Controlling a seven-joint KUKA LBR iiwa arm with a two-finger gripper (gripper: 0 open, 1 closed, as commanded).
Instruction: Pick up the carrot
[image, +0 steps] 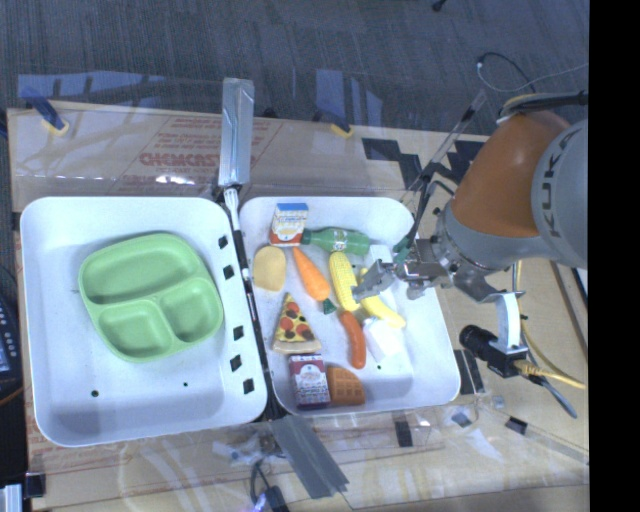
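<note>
On my left I see the white bin (40, 300) holding a green divided plate (150, 295). In the right bin (425, 345), from its left side: a pale potato-like piece (268, 268), a pizza slice (293, 325), then the carrot (310, 274), lying at a slant just left of the corn cob (343, 279) and apart from the arm. Beside the corn is a banana (383, 312). The gripper (378, 278) hangs over the corn and banana; I cannot tell its state from here.
</note>
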